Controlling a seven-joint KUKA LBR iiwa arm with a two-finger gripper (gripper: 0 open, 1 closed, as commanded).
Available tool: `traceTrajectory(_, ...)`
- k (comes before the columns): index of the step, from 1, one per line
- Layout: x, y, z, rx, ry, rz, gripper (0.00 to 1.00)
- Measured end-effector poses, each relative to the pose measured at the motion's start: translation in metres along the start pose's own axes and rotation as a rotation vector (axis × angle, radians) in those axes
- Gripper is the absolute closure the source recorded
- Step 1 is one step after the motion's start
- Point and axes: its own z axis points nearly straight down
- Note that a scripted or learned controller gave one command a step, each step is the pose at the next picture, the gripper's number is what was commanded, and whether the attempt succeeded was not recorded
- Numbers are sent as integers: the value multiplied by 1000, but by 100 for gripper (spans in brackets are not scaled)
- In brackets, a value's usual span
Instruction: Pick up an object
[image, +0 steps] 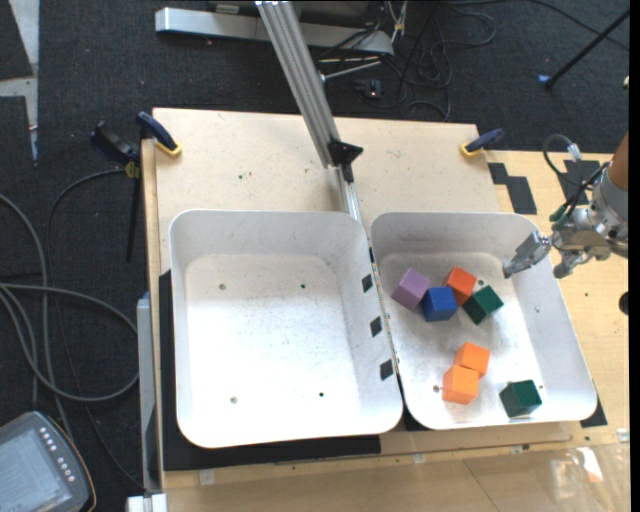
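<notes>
Over at the right side of the bench the gripper (548, 258) hangs above the upper right rim of the right bin (560, 330), its two fingers spread apart with nothing between them; one finger (522, 256) points down toward the bin's inside. Below and to the left of it, well inside that bin, sits a cluster of blocks: a purple block (410, 289) touching a blue block (438, 303), an orange block (460, 282) just behind, and a dark green block (484, 303) beside them. Nearer the front lie two more orange blocks (466, 372) pressed together and another green block (520, 397) close to the front rim. The left bin (200, 250) is a speckled white tray. Both bins rest on a pale wooden board (260, 160) held by blue and yellow clamps (160, 135) at its far corners. A slanted metal rail (305, 85) runs down between the bins, and dark carpet with loose cables (60, 300) surrounds the bench.
</notes>
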Motion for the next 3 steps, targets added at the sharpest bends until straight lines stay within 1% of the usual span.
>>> traceTrajectory(1, 8, 7, 52, 1, 1, -3, 0)
traceTrajectory(2, 11, 10, 116, 2, 1, -1, 0)
traceTrajectory(3, 10, 12, 102, -5, -1, -1, 100)
